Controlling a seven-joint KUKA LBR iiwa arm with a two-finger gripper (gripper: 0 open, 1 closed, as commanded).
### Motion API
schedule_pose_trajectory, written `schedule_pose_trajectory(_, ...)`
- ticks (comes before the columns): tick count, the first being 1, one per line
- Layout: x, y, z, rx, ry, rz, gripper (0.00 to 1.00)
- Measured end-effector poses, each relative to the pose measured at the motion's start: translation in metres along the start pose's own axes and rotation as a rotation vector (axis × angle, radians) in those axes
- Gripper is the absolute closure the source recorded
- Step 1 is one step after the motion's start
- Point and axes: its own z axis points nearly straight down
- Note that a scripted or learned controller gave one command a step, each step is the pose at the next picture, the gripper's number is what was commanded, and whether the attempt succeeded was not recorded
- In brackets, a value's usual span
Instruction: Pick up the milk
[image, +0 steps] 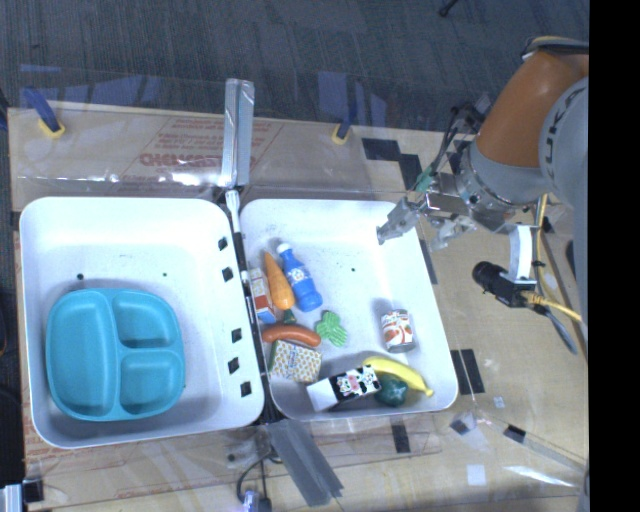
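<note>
The milk (343, 387) is a small white carton with black cow patches. It lies on its side at the near edge of the right bin (350, 235), touching a yellow banana (398, 374). My gripper (398, 222) hangs over the right bin's far right corner, well away from the milk, and nothing shows in it. The grey arm with its orange band (520, 110) comes in from the upper right.
The right bin also holds a blue bottle (299, 278), a carrot (278, 283), a hot dog (290, 335), a waffle (293, 360), a green piece (332, 328), a can (397, 329) and a dark green ball (391, 395). A blue divided plate (115, 352) sits in the left bin (120, 225).
</note>
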Motion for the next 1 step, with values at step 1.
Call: schedule_pose_trajectory(1,0.0044,0.0597,0.0897,0.0,0.0,-0.284,0.0)
